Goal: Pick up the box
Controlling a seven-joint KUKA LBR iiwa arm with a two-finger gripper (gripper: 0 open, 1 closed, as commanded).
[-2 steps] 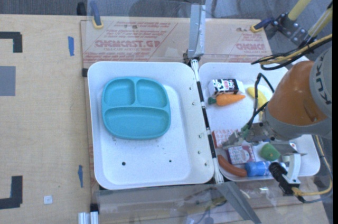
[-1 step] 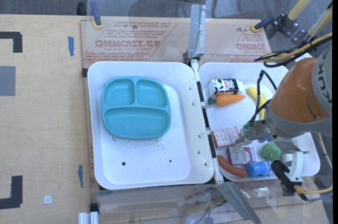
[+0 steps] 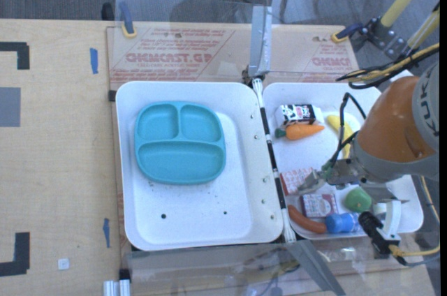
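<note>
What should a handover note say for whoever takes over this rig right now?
Tool: low over the right bin, near its middle; finger state unclear, nothing seen held.
Box: lying flat in the right bin beside the tool, next to a green piece, a blue piece and a hot dog.
Left bin: holds the blue divided plate.
Done: arm is over the right bin.
Left: grasp and lift the box.

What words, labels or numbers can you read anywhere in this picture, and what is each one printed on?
"GHEMCAST.GP", roughly, in red and mirrored, on the clear sheet behind the left bin; small print around it is unreadable.
Red print on the second sheet behind the right bin: too blurred.
White marks on the black box: too small.
Print on the red-and-white box near the gripper: illegible.
</note>
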